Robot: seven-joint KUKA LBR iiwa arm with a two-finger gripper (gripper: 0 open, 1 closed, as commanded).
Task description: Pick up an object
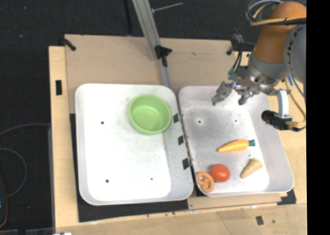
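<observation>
Carrot (235,146) well below open hand (233,96)

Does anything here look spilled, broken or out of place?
Nothing stands out. The green bowl sits upright in the left bin. The carrot, tomato, cone-shaped piece and pretzel lie loose in the right bin. The claw hangs over that bin's far edge, holding nothing.

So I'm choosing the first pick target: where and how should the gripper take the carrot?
Probably across the carrot's thick middle, coming straight down from above. It lies flat in the right bin, long axis roughly left-right, green stem end to the right, nothing touching it. The fingers would close across its narrow width; the gripper hangs above the bin's far end.
</observation>
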